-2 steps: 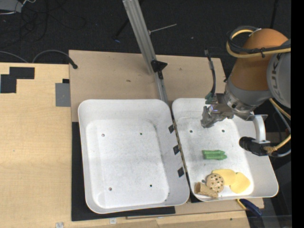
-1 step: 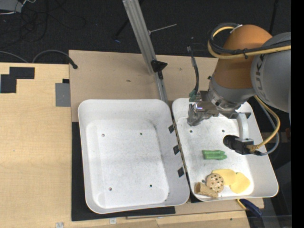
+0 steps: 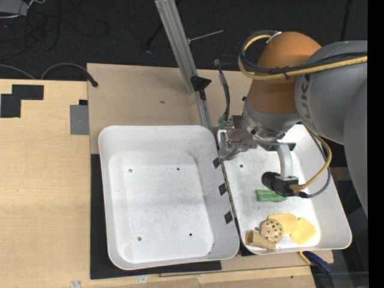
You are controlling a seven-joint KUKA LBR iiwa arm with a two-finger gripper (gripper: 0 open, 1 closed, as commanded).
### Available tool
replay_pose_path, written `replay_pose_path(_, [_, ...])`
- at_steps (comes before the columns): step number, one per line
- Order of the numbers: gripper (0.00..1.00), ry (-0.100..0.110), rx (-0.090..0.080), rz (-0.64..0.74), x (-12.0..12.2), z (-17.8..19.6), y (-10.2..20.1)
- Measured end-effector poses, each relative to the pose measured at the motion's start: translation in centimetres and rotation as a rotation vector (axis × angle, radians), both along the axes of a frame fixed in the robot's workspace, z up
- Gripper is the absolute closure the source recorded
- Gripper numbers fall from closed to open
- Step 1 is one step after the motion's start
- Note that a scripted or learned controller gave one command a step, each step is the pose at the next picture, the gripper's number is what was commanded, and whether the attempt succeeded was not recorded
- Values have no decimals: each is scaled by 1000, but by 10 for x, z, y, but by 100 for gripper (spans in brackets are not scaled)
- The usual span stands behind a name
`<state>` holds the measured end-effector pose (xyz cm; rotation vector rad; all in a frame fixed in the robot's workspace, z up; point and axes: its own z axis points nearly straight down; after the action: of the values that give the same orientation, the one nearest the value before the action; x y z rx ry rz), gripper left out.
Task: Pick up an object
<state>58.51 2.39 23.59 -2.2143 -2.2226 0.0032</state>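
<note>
The grey arm with its orange band reaches in from the right over the right bin. The gripper hangs low at that bin's back left, close to the divider between the bins, and the wrist hides most of it. A small green block lies in the middle of the right bin, in front of the gripper and apart from it. Near the front edge lie a brown perforated disc, a tan piece and two yellow pieces.
The left bin stands beside the right one, with black clips along the shared rim. A metal rail slants up from behind the bins. A black fitting with a yellow cable hangs from the arm just above the green block.
</note>
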Motion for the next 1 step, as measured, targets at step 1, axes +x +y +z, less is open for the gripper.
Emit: replay_pose_path(1, [100,2,-1,0,-5,-10,43])
